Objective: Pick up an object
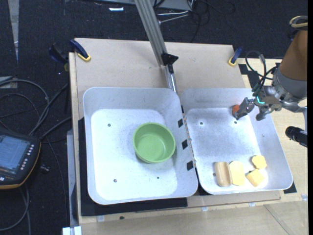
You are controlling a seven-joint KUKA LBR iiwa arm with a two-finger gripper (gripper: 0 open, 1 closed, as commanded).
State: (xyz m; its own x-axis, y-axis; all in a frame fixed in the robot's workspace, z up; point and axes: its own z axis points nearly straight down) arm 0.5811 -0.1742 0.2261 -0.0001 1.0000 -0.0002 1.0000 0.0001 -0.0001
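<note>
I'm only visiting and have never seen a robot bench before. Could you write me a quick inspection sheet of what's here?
Surface: pale wooden bench bearing left bin and right bin.
Job's things: green bowl in left bin; four yellowish food pieces near right bin's front edge.
Clutter: nothing seen.
Hand: the hand hangs over right bin's far part, apart from the food.
Cables: black loops by the arm; more on the floor.
Surroundings: handheld screen at left.
</note>
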